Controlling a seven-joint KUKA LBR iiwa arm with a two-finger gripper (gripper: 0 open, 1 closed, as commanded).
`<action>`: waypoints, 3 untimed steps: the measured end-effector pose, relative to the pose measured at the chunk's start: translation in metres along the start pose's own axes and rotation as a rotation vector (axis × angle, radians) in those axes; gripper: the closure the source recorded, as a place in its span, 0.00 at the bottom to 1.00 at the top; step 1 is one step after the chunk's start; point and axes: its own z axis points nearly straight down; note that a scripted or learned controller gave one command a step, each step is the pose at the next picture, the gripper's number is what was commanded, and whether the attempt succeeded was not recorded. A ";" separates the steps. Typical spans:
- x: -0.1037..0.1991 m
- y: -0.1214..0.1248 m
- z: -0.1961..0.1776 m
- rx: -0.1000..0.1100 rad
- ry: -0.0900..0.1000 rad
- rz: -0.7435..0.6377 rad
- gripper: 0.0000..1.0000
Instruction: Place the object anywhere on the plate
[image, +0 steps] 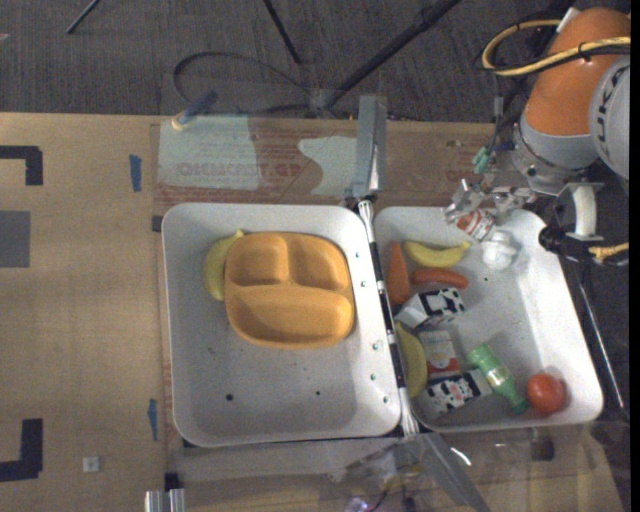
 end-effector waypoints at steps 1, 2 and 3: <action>0.042 0.002 -0.065 -0.007 0.000 -0.274 1.00; 0.096 0.003 -0.172 -0.006 0.001 -0.375 1.00; 0.097 0.004 -0.183 -0.011 -0.001 -0.377 1.00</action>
